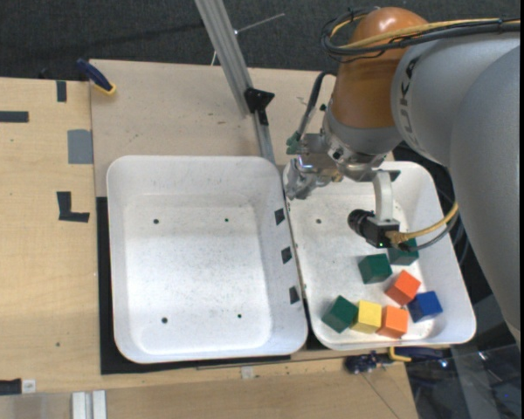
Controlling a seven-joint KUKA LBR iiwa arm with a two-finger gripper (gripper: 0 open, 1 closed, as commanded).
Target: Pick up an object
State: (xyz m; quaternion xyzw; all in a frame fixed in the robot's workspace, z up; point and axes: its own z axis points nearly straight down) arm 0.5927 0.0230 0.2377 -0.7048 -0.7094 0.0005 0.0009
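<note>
Gripper (pixel 304 180) hovering over upper-left corner of right bin (pixel 450 260); finger state: cannot tell, nothing visibly held. Candidate blocks (pixel 380 299) sitting clustered at bin's near-right end, well apart from gripper. Pick judged not yet begun; descent, grasp, lift remaining.

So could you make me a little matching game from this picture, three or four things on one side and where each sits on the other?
Things:
1. yellow block
2. blue block
3. blue and yellow clamp
4. left bin

Places:
A. on the bench, beyond the bins, toward the far left
B. between a green block and an orange block
C. beside the right bin, with no blocks in it
D. near the right bin's near right corner

Pairs: 1-B, 2-D, 3-A, 4-C
</note>
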